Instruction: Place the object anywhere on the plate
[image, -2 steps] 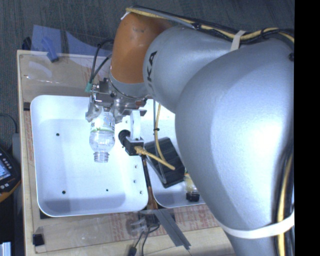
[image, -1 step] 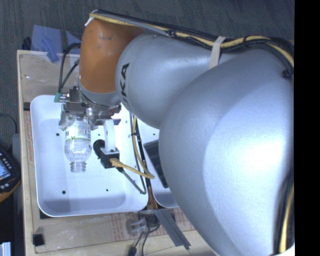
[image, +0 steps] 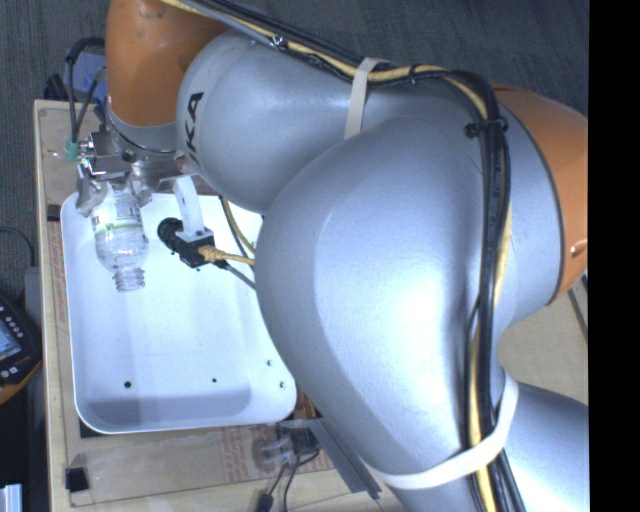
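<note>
Camera view: the arm takes up most of the frame, its grey bulk covering the right side of the bench and whatever lies under it. At upper left the gripper hangs over the far end of the left bin. A clear bottle sits right below the gripper, its body running down from the wrist hardware and its neck pointing toward the near end of the bin. The top of the bottle seems to sit between the fingers, so the jaws look clenched on it, though the clear plastic and glare against the white floor make that hard to be sure of. A black connector with a yellow cable hangs just beside the bottle, to its right.

No plate can be made out; it probably lies under the arm, perhaps in the other bin.

If the grasp is real, the step in hand is carrying the bottle to the plate. To do it well, lift straight up first so the dangling neck clears the bin wall before any sideways travel. Move steadily, since a light, smooth bottle held near one end will swing and may slip. Bring it low over the plate before letting go, because a round bottle dropped from height will roll off.
</note>
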